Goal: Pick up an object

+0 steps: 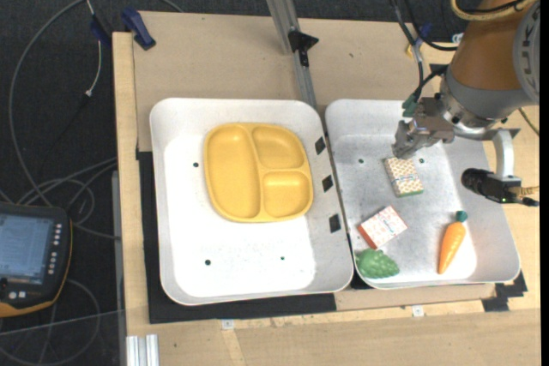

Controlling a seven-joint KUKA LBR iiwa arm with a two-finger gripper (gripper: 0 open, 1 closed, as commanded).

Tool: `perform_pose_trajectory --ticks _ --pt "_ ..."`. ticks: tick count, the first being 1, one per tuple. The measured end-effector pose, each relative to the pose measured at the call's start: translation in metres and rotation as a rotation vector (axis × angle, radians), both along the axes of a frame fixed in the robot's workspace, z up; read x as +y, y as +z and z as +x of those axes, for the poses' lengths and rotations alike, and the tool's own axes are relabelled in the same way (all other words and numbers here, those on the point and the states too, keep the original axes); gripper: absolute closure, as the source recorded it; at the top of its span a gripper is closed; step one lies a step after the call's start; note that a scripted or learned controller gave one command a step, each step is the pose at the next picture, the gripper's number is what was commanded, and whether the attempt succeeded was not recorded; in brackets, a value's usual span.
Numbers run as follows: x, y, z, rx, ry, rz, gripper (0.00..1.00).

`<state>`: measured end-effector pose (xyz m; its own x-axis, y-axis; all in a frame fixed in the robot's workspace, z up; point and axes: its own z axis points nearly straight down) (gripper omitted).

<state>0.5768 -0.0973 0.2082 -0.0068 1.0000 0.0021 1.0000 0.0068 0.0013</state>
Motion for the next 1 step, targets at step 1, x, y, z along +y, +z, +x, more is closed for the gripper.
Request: perform_pose_trajectory --ticks 1 --pt "0.0626 0.0046 0.0195 -0.001 0.002 0.001 1.0"
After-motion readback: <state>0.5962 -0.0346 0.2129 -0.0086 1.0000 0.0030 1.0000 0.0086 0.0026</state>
